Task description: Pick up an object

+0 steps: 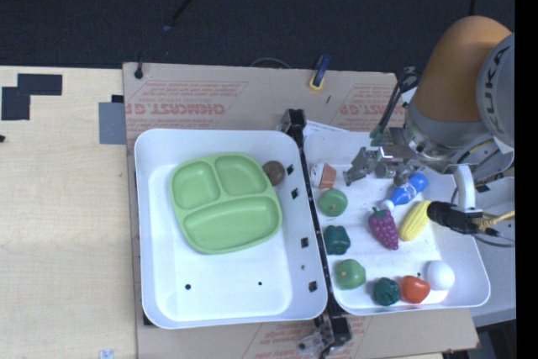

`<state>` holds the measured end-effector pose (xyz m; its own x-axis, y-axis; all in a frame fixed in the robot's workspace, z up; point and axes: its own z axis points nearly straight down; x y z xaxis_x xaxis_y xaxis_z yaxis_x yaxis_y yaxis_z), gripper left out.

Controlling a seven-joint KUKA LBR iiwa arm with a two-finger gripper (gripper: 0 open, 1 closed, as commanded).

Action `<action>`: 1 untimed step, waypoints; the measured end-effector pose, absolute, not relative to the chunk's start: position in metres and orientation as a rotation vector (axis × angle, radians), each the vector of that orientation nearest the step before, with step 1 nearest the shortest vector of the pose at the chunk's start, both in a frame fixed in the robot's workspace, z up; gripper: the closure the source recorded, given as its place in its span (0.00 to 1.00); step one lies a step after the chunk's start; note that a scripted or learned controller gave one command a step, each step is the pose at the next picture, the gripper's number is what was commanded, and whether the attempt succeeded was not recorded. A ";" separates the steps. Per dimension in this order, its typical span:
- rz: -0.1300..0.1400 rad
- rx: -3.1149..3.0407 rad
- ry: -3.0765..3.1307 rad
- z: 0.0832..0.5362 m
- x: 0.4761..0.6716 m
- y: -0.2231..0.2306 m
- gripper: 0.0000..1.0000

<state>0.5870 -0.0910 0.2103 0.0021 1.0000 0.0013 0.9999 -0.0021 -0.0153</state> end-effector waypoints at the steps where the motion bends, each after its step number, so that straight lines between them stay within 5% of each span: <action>1: 0.003 -2.220 -2.219 0.217 0.590 -0.091 0.00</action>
